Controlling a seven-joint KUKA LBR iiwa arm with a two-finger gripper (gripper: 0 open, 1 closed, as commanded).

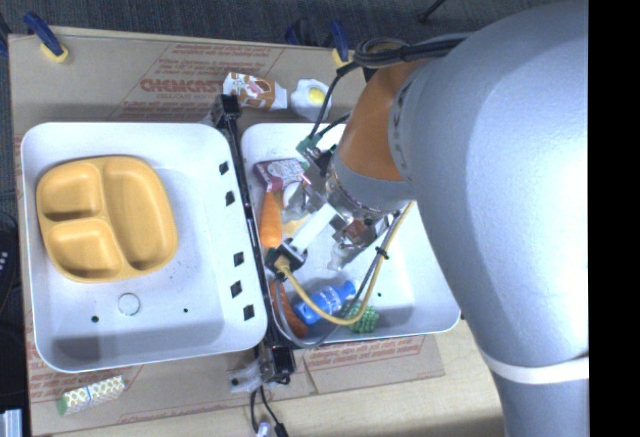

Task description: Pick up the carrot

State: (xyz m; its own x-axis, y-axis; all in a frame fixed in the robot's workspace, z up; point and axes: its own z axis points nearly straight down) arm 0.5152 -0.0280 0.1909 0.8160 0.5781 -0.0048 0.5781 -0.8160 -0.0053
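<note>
The carrot [270, 221] is a slim orange piece lying lengthwise in the right bin [432, 310], close against its left wall. My gripper [306, 193] hangs low over that bin, just right of the carrot's upper end. The grey arm with its orange band [370, 140] reaches in from the right and hides most of the bin's middle. I cannot make out whether anything is held.
A maroon packet [279, 170] lies at the bin's back. At its front lie a blue bottle [330, 303], a green item [365, 320] and a red-orange thing [290, 313]. The left bin [200, 320] holds a yellow divided tray [105, 215]. A small carton [250, 90] sits behind the bins.
</note>
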